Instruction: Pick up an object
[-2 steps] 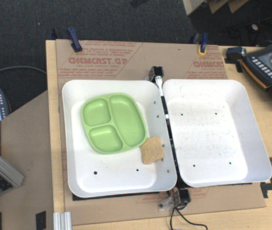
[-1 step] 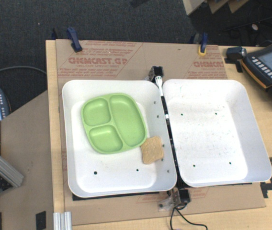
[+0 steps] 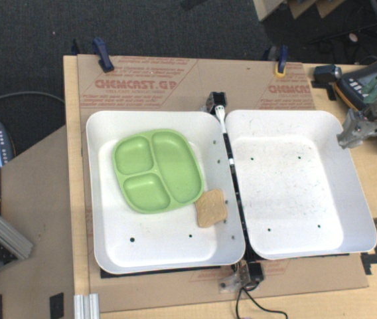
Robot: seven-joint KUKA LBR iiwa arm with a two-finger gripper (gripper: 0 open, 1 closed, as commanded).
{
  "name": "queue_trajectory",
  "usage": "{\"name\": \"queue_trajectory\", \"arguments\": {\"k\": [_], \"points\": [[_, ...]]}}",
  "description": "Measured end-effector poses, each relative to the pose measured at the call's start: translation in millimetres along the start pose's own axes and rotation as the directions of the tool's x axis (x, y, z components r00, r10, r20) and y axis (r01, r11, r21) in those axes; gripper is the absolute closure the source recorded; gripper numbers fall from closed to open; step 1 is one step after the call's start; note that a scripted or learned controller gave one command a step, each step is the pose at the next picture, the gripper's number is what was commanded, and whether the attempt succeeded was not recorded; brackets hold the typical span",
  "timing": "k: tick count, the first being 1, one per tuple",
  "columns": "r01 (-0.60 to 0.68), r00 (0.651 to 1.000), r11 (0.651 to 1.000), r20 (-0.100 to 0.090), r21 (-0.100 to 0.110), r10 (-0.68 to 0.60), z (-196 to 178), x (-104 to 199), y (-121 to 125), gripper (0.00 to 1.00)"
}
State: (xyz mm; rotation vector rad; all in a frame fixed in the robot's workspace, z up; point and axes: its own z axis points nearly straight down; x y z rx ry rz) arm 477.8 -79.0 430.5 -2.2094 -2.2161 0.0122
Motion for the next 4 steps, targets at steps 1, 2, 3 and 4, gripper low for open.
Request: {"name": "queue_trajectory", "arguments": {"k": [1,2,3,4], "points": [[0.004,1.0,1.0,0.001,-0.002,-0.004,105,71,2,1.0],[0.005,1.0,1.0,0.001,-0.005,-0.005,160,150,3,1.0],[-0.003,1.0,1.0,0.001,-0.031,0.003,21,129,3,1.0],[0.003,1.0,1.0,0.001,-0.019,-0.003,-5,186,2,1.0]]}}
